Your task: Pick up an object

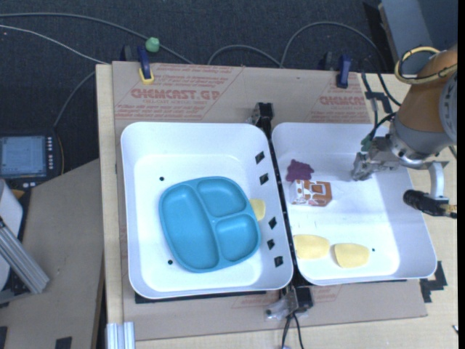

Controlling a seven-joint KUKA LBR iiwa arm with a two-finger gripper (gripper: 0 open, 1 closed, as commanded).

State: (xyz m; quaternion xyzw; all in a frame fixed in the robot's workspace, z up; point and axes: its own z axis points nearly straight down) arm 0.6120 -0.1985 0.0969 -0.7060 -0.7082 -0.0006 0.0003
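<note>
**Gripper low over the right bin, nothing seen between its fingers**

The gripper (361, 167) hung over the right bin (407, 227), near its far right corner; whether it was open or closed could not be told, and no object showed in its grasp. A purple object (298, 171) lay near the bin's left wall, with a brown-and-white packet (312, 193) just beside it. Two yellow pieces (311, 246) (350, 254) rested along the near edge. In the left bin (142, 158) sat a blue divided tray (209, 222), a small yellow item (257, 209) at its right side.
</note>
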